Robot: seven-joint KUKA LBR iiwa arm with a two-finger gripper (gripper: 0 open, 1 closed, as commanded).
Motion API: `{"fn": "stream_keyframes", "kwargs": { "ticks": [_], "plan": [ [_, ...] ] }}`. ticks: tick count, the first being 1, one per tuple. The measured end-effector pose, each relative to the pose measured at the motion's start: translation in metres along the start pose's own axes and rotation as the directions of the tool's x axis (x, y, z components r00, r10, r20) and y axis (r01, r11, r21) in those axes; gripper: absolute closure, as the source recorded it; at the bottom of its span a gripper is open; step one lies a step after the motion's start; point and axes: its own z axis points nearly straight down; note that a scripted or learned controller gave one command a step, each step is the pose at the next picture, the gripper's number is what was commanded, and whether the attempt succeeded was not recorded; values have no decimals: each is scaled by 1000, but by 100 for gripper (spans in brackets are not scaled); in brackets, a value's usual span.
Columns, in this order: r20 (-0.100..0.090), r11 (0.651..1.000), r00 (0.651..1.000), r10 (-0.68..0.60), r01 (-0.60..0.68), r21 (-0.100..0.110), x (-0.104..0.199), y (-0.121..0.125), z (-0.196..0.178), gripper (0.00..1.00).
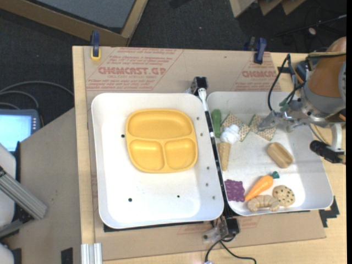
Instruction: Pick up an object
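The two-finger metal gripper hung low over the upper part of the right shallow white plastic bin, the grey arm reaching in from the right edge. Whether it was wide or narrow could not be told, and nothing showed between its tips. Just below it lay a tan bread-roll-shaped toy. To its left sat a waffle-patterned cone with white ice cream and a green pickle-shaped toy. Farther below lay an orange plastic carrot, a round chocolate-chip cookie, a tan peanut-like piece and purple plastic grapes. Well to the left, in the other white bin, rested a yellow divided tray.
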Motion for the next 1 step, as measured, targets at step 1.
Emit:
{"fn": "stream_keyframes", "kwargs": {
  "ticks": [1],
  "plan": [
    [14, 1000, 1000, 2, -2, 0, -5, -34, -85, 0]
  ]
}}
